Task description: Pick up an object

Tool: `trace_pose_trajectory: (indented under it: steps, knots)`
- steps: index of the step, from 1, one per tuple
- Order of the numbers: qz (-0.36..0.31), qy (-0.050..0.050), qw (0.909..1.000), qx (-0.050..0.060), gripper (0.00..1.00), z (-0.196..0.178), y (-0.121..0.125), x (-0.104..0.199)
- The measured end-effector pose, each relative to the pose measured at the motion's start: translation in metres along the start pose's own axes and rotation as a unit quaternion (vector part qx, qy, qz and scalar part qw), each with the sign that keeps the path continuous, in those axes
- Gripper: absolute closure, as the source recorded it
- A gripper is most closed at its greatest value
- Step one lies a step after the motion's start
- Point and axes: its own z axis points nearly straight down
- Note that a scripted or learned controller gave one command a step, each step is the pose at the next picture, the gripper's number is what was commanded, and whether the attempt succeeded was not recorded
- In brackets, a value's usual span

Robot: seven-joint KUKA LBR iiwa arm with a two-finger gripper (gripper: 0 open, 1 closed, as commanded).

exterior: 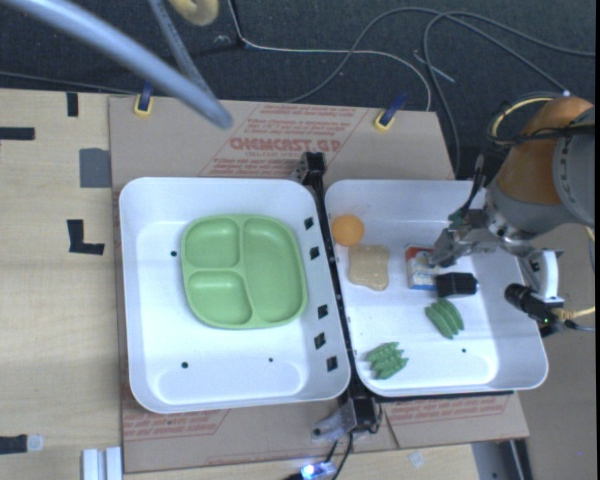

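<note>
Nearest to the camera, in the right bin (500,373), lies a small green leafy piece (386,359) close to the near wall, a little left of the middle. Farther in and to the right of it is a green pod-shaped piece (445,318), with its long axis running from far-left to near-right. The gripper (442,253) is low inside the right bin, coming in from the right side under the grey arm with the orange band (540,158). Just beside the gripper, at its near side, there is a small object with red, white and blue colours (420,269), and next to this a short black object (455,285) whose long axis goes left to right. Whether the fingers are apart or together I cannot tell, because this part is too small and partly hidden, and I cannot tell if they touch the small coloured object. To the left of the gripper lies a beige block (370,266), standing slightly tilted, and beyond it an orange ball (348,230) near the dividing wall. In the left bin (145,298) rests a green divided plate (244,271), well apart from the gripper.
</note>
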Motion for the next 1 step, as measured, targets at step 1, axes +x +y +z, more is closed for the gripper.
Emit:
trace_pose_trajectory:
  steps: [1]
  knots:
    - [0.001, -0.001, 1.0000, 0.003, 1.00, -0.0599, -0.0021, -0.0072]
